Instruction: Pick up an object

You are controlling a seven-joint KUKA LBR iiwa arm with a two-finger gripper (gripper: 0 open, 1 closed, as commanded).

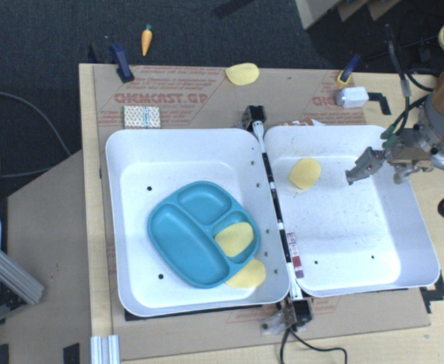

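I see two white bins [130, 203] of smooth, faintly glossy plastic, a matt blue plastic divided plate [184, 237], a printed cardboard-like sheet [168, 93] over the pale wood desk [104, 309], and dark rough carpet [55, 21] at upper left.

Bright, even light; soft shadows, slight blur.

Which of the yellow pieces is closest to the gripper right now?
The yellow piece lying alone in the right bin, just left of the gripper. Two others sit at the blue plate; one lies behind the bins.
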